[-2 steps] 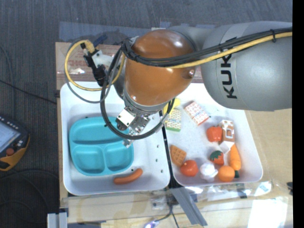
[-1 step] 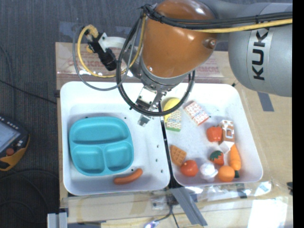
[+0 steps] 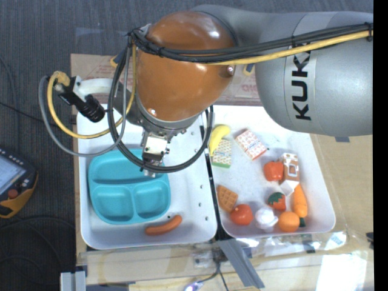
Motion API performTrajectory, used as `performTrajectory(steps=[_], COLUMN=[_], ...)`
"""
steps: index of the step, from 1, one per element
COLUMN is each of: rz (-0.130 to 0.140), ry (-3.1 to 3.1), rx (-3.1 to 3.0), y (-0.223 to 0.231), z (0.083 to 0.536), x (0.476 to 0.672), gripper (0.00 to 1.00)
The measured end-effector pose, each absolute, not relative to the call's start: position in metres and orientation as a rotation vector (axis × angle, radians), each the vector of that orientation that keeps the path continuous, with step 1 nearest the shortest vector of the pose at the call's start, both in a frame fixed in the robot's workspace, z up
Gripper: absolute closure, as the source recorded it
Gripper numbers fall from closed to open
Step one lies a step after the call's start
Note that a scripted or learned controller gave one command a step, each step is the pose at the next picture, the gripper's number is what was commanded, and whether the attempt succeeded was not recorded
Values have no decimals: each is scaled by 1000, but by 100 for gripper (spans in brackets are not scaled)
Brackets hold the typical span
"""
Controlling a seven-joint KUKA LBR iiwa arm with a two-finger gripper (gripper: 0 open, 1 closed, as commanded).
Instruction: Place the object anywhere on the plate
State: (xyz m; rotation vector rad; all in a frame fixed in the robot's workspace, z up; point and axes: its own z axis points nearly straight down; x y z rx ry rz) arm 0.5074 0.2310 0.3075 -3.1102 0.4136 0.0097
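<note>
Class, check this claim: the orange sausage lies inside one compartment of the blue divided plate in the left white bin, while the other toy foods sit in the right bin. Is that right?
Not quite. The camera view shows the orange sausage on the floor of the left white bin, just outside the front edge of the blue divided plate, not in a compartment. The other toy foods do sit in the right bin.

Arm crowds the left bin's far end
The arm [image 3: 182, 71] and its cables [image 3: 121, 132] overhang the blue plate's [image 3: 127, 190] far edge; its near compartments lie open, a sausage [image 3: 163, 225] just beside.

Sausage [image 3: 163, 225] just below blue plate [image 3: 127, 190], seemingly apart.
</note>
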Motion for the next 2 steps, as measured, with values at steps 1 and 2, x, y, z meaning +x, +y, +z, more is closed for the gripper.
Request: performTrajectory(steps=[1, 2], rz=[4, 8], ry=[430, 389], rx=[-3111, -3114], y=[208, 185], z=[101, 221], x=[496, 493], gripper=[100, 100])
